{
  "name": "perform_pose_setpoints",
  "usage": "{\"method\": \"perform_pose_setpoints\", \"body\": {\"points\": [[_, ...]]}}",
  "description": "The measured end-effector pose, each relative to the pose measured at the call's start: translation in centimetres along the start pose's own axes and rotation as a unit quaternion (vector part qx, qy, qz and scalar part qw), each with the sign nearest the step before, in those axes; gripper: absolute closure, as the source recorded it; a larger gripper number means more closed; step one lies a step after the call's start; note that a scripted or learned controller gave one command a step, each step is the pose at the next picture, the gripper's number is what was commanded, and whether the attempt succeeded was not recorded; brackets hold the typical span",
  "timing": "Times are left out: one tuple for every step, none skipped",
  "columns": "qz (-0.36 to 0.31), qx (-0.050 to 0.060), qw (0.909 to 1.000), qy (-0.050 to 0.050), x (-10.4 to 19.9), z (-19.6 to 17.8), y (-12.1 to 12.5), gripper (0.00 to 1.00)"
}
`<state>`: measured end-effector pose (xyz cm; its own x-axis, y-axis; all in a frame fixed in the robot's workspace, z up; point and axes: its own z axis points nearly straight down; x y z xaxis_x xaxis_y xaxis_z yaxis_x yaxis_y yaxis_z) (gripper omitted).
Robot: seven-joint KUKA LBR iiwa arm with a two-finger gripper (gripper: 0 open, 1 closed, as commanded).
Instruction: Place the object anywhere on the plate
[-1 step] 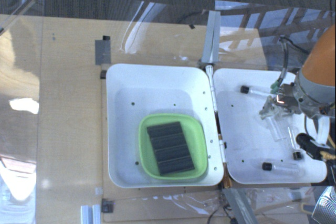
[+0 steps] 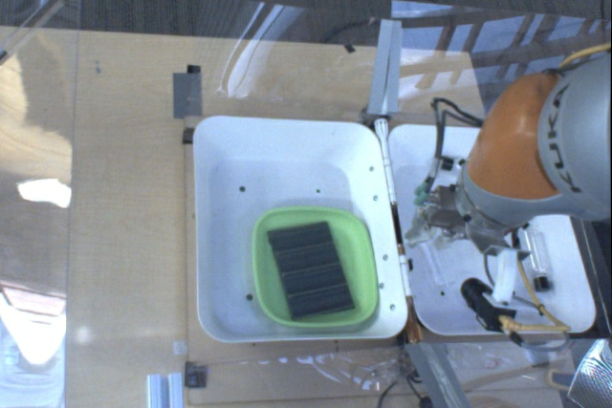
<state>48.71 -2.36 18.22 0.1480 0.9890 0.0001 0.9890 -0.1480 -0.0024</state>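
Wooden bench bears 2 bins; grooved dark object lies on green plate; claw's state is unclear.

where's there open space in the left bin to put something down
The left bin has bare white floor behind the green plate and along its left wall. The dark ridged block covers most of the plate, leaving a green margin.

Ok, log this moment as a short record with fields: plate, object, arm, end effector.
plate: green plate, square with rounded corners, in the left bin, toward its near edge
object: dark ridged block lying flat on the plate
arm: over the right bin, entering from the right
end effector: low over the right bin, near the divider
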Motion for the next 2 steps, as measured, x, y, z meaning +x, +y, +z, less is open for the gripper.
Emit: {"method": "perform_pose_setpoints", "body": {"points": [[-0.055, -0.001, 0.9985, 0.0, 8.7, -1.6, -1.3, 1.0], [-0.112, 0.0, 0.9937, -0.001, 17.4, 1.5, -2.1, 1.0]]}}
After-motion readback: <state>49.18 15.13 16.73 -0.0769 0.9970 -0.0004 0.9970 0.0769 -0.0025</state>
